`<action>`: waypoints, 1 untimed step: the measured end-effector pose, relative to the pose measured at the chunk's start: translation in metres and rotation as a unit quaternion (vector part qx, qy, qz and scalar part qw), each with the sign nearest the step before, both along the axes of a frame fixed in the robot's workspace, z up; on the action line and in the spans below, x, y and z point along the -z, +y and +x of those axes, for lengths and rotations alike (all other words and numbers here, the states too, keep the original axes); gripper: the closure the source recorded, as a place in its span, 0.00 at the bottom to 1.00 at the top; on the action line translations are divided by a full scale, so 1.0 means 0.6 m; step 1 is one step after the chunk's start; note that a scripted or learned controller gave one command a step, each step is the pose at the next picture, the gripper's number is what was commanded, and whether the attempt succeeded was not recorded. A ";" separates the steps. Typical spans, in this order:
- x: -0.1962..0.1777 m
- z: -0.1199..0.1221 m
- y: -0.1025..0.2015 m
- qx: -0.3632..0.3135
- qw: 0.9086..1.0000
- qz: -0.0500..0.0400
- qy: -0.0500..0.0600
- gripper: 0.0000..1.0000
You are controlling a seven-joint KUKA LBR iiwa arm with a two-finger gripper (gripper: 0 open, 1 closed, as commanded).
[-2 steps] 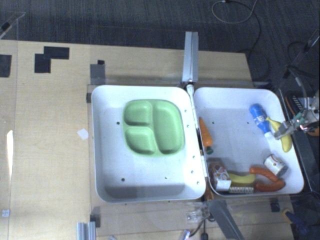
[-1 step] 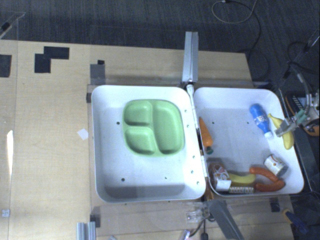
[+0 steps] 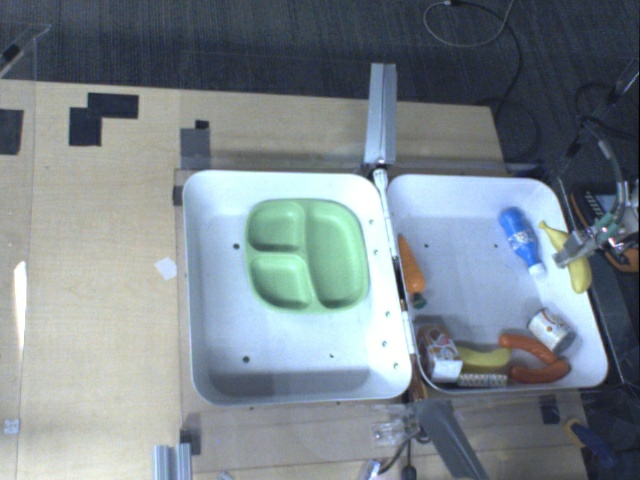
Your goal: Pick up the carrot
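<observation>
Carrot [image 3: 410, 266] — against right bin [image 3: 470, 208] left wall | open floor beside

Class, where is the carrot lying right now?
The carrot lies in the right bin, along its left wall beside the divider, above the snack packet.

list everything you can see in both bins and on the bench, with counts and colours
bins: 2, white, side by side on the bench
divided plate: 1, green, in the left bin
carrot: 1, orange, right bin, along its left wall
bottle: 1, blue, right bin, upper right
banana: 1, yellow, right bin, right edge
can: 1, white and brown, right bin, lower right
sausages: 2, red, right bin, front
yellow item: 1, beside the sausages
packet: 1, brown and white, front left corner
pincer: 1, grey, over the right bin's right edge
</observation>
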State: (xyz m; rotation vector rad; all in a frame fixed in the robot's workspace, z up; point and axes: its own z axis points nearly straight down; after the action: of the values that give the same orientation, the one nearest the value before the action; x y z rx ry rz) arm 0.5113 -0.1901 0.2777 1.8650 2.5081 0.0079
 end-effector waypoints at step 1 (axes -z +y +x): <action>0.052 0.155 -0.024 -0.040 0.999 0.001 0.005 1.00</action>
State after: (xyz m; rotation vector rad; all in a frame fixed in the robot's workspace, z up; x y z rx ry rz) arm 0.6045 -0.2046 0.2464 1.7690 2.5882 0.0022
